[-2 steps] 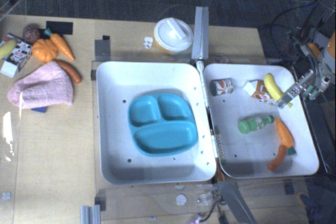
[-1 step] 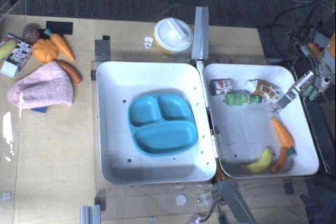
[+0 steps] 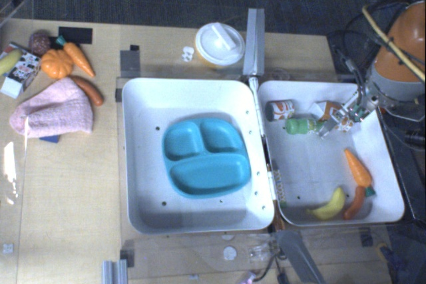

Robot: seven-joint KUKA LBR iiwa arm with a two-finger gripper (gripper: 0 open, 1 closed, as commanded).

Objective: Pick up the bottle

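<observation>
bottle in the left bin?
No, the green bottle lies in the right bin, beside a can; the left bin holds a blue tray.

Two bins sit side by side on a bench. The left bin (image 3: 136, 163) holds a divided tray (image 3: 206, 156) near its middle. In the right bin (image 3: 393, 199), a can (image 3: 280, 109) lies at the back left, a bottle (image 3: 301, 125) on its side just in front of it, and the gripper (image 3: 341, 118) to the bottle's right. A carrot (image 3: 357, 168) lies at the right, with a banana (image 3: 329, 205) at the front. Behind the bins stands a lidded tub (image 3: 219, 44). Far left on the bench, a cloth (image 3: 53, 110) lies before some toy vegetables (image 3: 66, 62).
</observation>
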